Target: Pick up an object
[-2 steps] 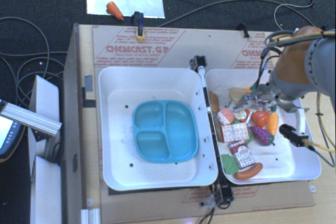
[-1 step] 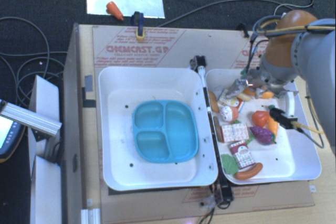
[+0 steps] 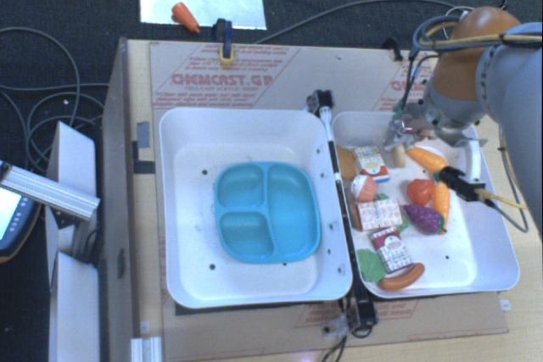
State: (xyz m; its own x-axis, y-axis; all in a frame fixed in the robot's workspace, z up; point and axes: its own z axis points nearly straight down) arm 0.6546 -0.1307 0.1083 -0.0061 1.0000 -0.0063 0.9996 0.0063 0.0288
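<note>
The right bin (image 3: 488, 254) holds several toy foods. Among them are an orange carrot (image 3: 426, 157), a red tomato (image 3: 419, 190), a purple eggplant (image 3: 424, 219), a small white carton (image 3: 372, 162), a chequered box (image 3: 377, 214) and a sausage (image 3: 400, 277). My gripper (image 3: 397, 134) hangs low over the back of this bin, just behind the white carton and left of the carrot. Nothing is visibly held in it.
The left bin (image 3: 182, 182) contains a blue divided plate (image 3: 267, 212). A ridge where the two bin walls meet (image 3: 338, 191) runs between the bins. A second carton (image 3: 390, 248) and a green leaf (image 3: 370, 265) lie near the right bin's front. The grey arm (image 3: 501, 72) crosses the back right corner.
</note>
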